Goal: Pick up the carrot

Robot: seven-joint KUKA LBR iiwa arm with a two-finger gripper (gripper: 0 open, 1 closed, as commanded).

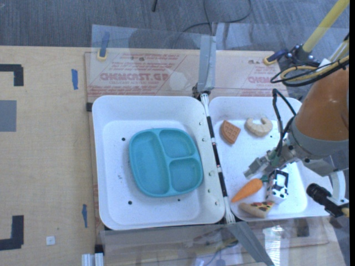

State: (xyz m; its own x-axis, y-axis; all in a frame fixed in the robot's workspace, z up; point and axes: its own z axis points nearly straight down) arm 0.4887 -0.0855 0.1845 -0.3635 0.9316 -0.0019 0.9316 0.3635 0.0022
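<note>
Two white bins sit side by side on the bench, seen from the overhead camera view. Left bin point(105, 148) holds a teal divided plate point(165, 161) with three compartments, lying flat near the bin's middle. Right bin point(297, 204) holds the food items.

Carrot point(247, 189) lies in the right bin's near-left part, orange, tilted with its narrow tip pointing down-left toward the divider between the bins. Just beside it on the near side is a pizza slice toy point(257, 208), flat on the bin floor. A waffle-like brown piece point(229, 132) sits in the far-left part of the same bin, with a pale croissant-shaped piece point(259, 127) just to its right.

Arm comes in from the right, orange band visible above the wrist. Gripper point(269, 170) hangs low over the right bin, just right of and above the carrot's thick end. Whether it touches the carrot: cannot tell. Fingers: cannot tell whether parted or closed; nothing visibly between them. A black-and-white patterned object point(279, 185) sits just below the gripper, near the pizza slice toy.
</note>
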